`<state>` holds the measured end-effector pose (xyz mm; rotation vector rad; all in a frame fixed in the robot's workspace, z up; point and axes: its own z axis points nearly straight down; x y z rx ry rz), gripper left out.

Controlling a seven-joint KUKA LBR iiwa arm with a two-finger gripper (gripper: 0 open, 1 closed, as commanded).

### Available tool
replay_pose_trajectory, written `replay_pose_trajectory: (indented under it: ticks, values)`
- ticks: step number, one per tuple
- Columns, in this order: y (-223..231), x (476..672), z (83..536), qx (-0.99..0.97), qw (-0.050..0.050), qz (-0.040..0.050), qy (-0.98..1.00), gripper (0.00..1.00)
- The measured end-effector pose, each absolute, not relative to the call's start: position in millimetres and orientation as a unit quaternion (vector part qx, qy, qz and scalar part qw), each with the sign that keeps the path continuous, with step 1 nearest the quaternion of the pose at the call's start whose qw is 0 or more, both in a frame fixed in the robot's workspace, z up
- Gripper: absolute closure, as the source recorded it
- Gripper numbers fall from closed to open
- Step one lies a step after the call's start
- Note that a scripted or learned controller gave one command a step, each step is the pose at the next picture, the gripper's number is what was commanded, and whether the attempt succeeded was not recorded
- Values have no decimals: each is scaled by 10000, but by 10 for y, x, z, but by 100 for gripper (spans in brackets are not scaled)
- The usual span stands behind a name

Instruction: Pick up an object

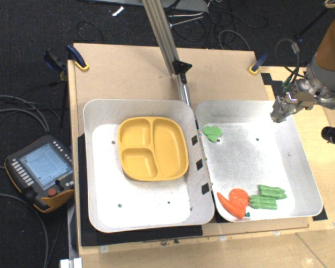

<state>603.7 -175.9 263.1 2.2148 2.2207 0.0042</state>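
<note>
On the worktop (134,74) in front of you sit two shallow white bins side by side. Your left-hand bin (100,149) carries a yellow divided plate (153,148) with three compartments, lying flat near the middle and a little toward the far side. Your right-hand bin (290,155) holds the small things you could pick. A small green leafy piece (213,133) lies near that bin's far left corner, apart from the rest. Down at the near edge you'll find a red-orange cluster: a round red tomato-like piece (239,196) touching an orange carrot-like piece (229,206) that points toward the near left. Just to their right lie two green pod-shaped pieces (268,197), one behind the other and close together.

The arm comes in from the right, and its tool (280,111) hangs over the far right edge of the right-hand bin, well apart from every one of those items. Nothing is visible between its tips, and you cannot tell from this angle whether it is released or clenched.

Beyond the bins, a metal pole (162,27) slants up from the worktop's middle, yellow-and-blue clamps (77,59) grip the far corners, and a teach pendant (42,172) rests on the dark floor to the left.
</note>
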Motion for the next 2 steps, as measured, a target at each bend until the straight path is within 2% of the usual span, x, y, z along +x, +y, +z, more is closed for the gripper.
replay_pose_trajectory:
  ticks: [1,2]
  values:
    - [-1171,6084,2488,7041,-10,1,7101,100]
    - [-594,6134,2553,7038,-1,11,7104,100]
